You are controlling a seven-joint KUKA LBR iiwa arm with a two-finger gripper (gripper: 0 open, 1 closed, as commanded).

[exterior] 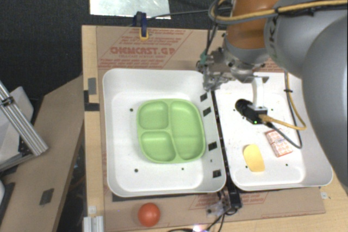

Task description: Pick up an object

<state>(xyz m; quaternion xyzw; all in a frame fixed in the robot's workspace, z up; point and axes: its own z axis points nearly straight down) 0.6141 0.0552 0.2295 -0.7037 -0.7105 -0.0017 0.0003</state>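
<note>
With the gripper (pixel 213 81) above the bins' shared wall (pixel 216 133), its jaws' state untellable, a descent risks striking that rim, well apart from the yellow object (pixel 253 157).

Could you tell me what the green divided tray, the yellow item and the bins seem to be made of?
Green divided tray: likely moulded plastic, matte, with smooth rounded compartment walls and an even colour.
Yellow item: unclear; dull and soft-edged, perhaps foam or rubber.
Left bin and right bin: probably thin formed plastic, white and slightly glossy, with rounded rims.
</note>
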